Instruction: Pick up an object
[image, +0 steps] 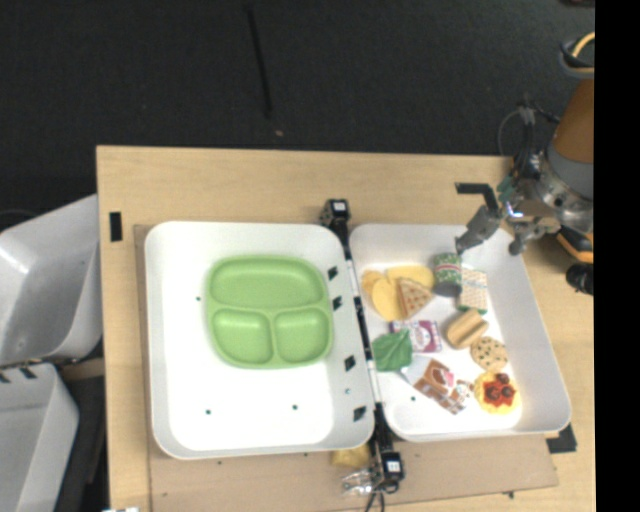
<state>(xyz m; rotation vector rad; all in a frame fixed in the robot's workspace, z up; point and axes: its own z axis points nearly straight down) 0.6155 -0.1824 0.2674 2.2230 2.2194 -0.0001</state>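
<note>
Hanging above the right bin's far corner, the claw spreads wide and holds nothing; toy foods lie below, a green tray left.

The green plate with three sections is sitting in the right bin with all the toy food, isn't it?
Not quite. The camera view shows the green plate alone in the left bin. The toy food is piled in the right bin, near the gripper.

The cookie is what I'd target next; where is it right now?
The cookie lies in the right bin, toward its right side, just below the bread roll and above the red-and-yellow item.
</note>
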